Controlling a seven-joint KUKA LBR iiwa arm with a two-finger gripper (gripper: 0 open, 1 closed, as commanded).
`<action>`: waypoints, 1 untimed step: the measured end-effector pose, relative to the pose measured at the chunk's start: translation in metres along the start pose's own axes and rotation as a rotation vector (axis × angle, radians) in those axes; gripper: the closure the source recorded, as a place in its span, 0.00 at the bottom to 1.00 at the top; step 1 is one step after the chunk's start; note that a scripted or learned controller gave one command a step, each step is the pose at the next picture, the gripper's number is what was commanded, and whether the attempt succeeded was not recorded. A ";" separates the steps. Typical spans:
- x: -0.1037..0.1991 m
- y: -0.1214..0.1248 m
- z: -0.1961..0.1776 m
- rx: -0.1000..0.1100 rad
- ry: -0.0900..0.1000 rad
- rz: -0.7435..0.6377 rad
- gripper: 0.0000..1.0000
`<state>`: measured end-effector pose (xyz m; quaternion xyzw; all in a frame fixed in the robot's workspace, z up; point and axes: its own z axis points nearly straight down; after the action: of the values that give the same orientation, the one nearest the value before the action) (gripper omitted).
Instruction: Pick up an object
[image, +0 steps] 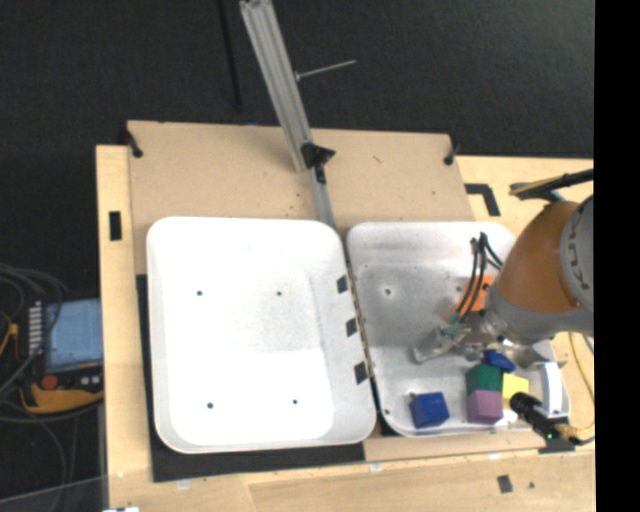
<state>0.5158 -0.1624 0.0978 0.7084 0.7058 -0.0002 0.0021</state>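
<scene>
Arm (545, 270) is reaching in over the right bin (400, 260), wrist low above the bin floor. Hand (440, 345) is sitting near the bin's middle, a grey metal part showing at its tip; whether it is apart or together cannot be told from this slant, and nothing is visibly held.

Risks, as judged from here:
- The blocks are crowding the bin's near right corner, close to the wall. A descent there is likely to hit the rim or the wall before closing on anything.
- The green block (484, 378), purple block (484, 404) and yellow block (514, 386) are touching or nearly so. Closing on 1 could wedge against its neighbour or push the cluster aside, giving a slip.
- The arm's own bulk is hanging over part of the cluster, so a small blue piece (497, 360) just under the wrist is hard to judge.
- The hand is sitting beside the cluster, not over it; closing here would likely catch air.

Containers:
- Left bin (240, 330): white floor with 4 small dark dots, no objects seen in it.
- Right bin: blue block (429, 409) lying alone near the front wall, apart from the others, looking the easiest target. Green, purple, yellow grouped to its right.

Both bins are resting side by side on the worktop (250, 175).
</scene>
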 end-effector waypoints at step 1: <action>0.000 0.001 -0.012 -0.005 0.002 0.007 1.00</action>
<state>0.5172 -0.1626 0.1095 0.7108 0.7034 0.0024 0.0033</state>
